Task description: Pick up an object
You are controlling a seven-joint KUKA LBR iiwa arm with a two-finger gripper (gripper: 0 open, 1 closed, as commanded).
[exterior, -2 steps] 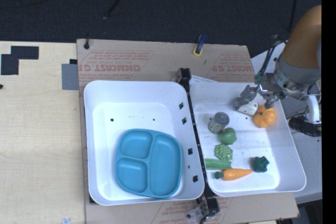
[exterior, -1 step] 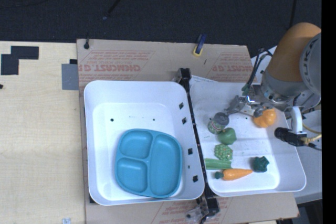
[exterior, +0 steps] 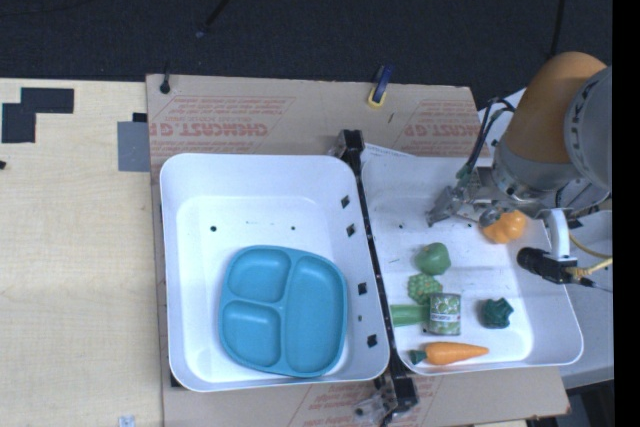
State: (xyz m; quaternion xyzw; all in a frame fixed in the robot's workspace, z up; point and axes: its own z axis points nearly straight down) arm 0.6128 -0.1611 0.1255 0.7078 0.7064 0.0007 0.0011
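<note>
Robot claw (exterior: 450, 206) hovers low in the right bin (exterior: 545, 355), grip state unclear, beside an orange ball (exterior: 503, 228). Best approach: centre over one toy, descend straight.

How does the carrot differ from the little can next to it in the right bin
The carrot is orange with a green end, long and tapered, and lies flat near the bin's front wall. The can is short and cylindrical, green-labelled with a pale top, and stands upright just behind the carrot. Both sit in the right bin.
</note>
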